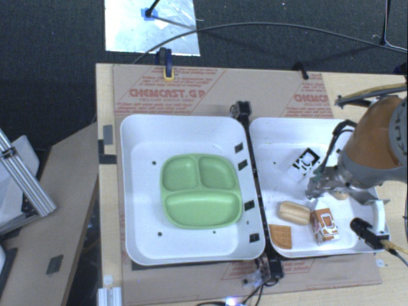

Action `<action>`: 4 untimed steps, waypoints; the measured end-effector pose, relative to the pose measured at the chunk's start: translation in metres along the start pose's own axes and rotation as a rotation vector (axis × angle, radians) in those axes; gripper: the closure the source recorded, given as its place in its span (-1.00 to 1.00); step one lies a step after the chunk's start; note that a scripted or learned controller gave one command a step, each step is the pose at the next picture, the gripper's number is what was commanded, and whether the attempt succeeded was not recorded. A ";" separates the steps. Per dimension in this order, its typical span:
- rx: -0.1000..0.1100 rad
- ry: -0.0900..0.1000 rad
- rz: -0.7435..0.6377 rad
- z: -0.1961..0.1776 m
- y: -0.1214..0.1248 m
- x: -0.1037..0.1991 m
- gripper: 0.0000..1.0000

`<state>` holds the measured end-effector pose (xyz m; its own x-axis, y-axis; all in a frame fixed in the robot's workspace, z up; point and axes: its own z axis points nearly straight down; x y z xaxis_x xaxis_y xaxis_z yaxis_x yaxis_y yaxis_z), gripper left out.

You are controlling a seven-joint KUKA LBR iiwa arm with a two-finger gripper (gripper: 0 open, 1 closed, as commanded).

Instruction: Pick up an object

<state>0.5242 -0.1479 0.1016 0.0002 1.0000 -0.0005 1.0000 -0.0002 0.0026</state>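
In the right bin point(280, 136) lie a tan bread roll point(294, 213), an orange-and-white carton point(325, 225) just right of it, and a brown cracker point(280, 236) near the front wall. A small black-and-white card point(305, 161) rests further back. My gripper point(318, 187) hangs low over the bin, just above and behind the roll and carton, reaching in from the right. Nothing shows between its fingers.
The left bin point(137, 171) holds a green divided plate point(202, 190). Black clips line the ridge between the two bins point(248, 171). The arm's orange band point(379, 139) covers the right bin's far right side.
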 end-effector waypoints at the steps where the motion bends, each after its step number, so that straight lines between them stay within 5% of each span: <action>1: -0.005 -0.001 -0.005 -0.060 0.000 0.008 1.00; 2: -0.005 -0.001 -0.005 -0.114 0.002 0.007 1.00; 4: 0.000 0.002 -0.010 -0.107 0.039 0.112 1.00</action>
<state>0.5628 -0.0361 0.2091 -0.0101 0.9999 0.0013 0.9999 0.0101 0.0027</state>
